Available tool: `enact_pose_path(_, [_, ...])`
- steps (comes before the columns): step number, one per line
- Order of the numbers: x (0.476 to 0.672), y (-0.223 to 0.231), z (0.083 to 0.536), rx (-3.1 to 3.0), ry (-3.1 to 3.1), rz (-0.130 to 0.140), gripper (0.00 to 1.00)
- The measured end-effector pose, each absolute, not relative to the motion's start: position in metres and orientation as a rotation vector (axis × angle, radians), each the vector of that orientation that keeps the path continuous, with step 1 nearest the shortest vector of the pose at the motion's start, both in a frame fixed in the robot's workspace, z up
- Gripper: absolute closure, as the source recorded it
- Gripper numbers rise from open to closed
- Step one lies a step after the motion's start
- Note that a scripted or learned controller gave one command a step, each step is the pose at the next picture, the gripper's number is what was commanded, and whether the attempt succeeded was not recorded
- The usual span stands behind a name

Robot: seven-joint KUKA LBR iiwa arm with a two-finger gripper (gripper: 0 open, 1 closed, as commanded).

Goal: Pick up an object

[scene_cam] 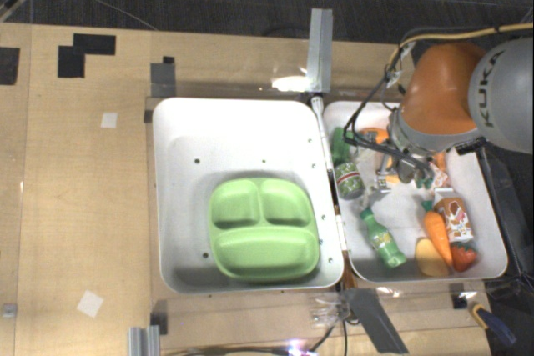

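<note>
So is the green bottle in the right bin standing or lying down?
Lying down. The green bottle rests on its side on the right bin's floor, its length running diagonally, left of the carrot.

A pale green divided tray [264, 228] lies in the white left bin [179, 179]. In the white right bin [492, 254], a green bottle [383, 241] with a white cap sits among an orange carrot [437, 233], a yellow piece [430, 258], a red piece [464, 258] and a dark green can [348, 178]. The arm [492, 92] is grey with an orange band [440, 87]. The desk [75, 204] is light wood, marked with black squares.
</note>
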State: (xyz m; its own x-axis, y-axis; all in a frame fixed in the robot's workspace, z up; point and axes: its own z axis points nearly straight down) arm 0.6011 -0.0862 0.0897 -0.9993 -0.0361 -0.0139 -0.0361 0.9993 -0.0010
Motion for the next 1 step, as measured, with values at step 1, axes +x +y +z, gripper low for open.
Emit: enact_pose_path(1, [0.5650, -0.0941, 0.0902, 0.112, 3.117, 0.001, 0.00])
